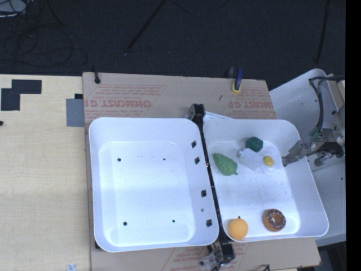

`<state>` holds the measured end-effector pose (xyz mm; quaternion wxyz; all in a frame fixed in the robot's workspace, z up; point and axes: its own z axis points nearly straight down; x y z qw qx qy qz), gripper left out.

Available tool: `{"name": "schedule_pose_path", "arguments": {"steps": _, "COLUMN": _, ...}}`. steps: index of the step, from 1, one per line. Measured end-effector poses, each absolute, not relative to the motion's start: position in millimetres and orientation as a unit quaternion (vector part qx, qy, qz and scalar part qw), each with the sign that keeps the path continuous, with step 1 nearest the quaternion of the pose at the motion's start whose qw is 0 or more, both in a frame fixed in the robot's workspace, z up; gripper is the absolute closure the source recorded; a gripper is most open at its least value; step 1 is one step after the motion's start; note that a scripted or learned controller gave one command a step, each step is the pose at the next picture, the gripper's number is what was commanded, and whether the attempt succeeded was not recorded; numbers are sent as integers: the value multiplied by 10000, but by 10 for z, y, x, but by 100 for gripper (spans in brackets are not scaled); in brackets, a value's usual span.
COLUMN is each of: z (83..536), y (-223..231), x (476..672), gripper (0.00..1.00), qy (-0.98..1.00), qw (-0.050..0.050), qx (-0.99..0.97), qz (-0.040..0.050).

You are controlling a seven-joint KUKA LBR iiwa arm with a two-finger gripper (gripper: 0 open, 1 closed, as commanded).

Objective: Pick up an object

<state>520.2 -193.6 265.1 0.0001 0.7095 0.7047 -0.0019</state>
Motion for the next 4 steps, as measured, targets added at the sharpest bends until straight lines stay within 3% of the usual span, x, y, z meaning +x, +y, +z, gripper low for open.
{"name": "schedule_pose_path", "arguments": {"steps": 1, "z": 2882, "y": -2141, "x": 5263, "gripper": 0, "qy": 7068, "qw": 5, "qx": 7074, "qz": -3}}
{"name": "schedule_pose_path", "arguments": {"steps": 2, "z": 2858, "y": -2127, "x": 4897, "gripper": 0, "qy": 7070, "qw": -20, "qx": 7072, "qz": -7}}
{"name": "schedule_pose_path", "arguments": {"steps": 4, "z": 3036, "y": -2138, "x": 4995, "gripper": 0, "qy": 7077, "qw": -7, "qx": 7065, "qz": -3}}
